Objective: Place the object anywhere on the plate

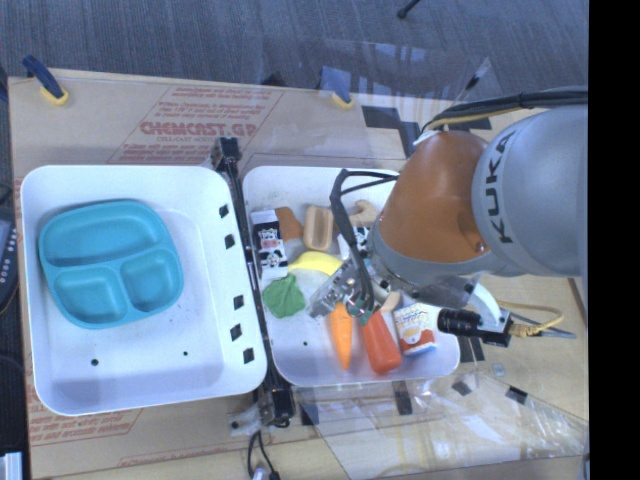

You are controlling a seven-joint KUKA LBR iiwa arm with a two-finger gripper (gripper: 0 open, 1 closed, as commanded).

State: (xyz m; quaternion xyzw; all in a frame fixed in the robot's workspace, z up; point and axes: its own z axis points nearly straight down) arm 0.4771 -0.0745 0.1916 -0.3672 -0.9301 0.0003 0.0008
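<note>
Gripper (343,290) mid-frame in right bin, carrot (342,337) just below it; grip state unclear; blue plate (108,260) far left.

Place: a robot lab.
Arm: a big grey KUKA arm (520,198) over the bench (130,133).
Bins: two white bins (130,383), toy food.
Floor: grey carpet (200,18).

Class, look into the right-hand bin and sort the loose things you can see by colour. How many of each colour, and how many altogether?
Orange: 2, a carrot and an orange-red bottle
Yellow: 1, a banana
Green: 1, a leaf
Tan or brown: 2, a bread slice and a brown stick
White: 2, a milk carton and a cup
Total: 8; the arm may hide more.
</note>
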